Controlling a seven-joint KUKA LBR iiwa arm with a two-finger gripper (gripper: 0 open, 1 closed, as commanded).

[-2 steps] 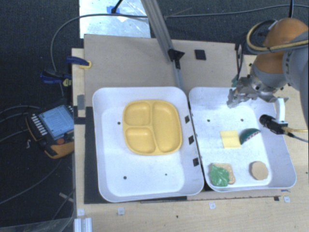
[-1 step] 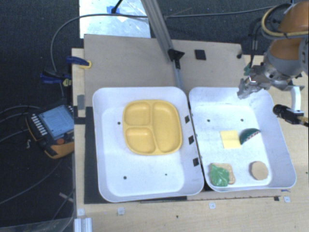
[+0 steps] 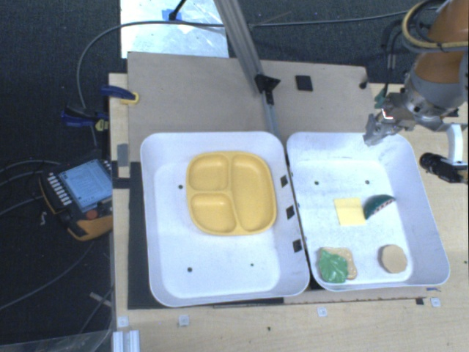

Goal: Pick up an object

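The right bin (image 3: pixel 322 160) holds a yellow square sponge (image 3: pixel 349 212), a dark teal wedge-shaped piece (image 3: pixel 379 205), a round tan disc (image 3: pixel 393 258) and a green lump on a tan base (image 3: pixel 335 265). My gripper (image 3: pixel 375 133) hangs at the bin's far right corner, above its rim, well away from all of these. Nothing shows between its fingers.
The left bin (image 3: pixel 168 270) bears a yellow divided plate (image 3: pixel 231 193). A slanted metal pole (image 3: pixel 242 35) ends at the gap between the bins. A handheld device (image 3: pixel 82 189) with cables and blue clamps (image 3: pixel 117 94) lie off the bench's left side.
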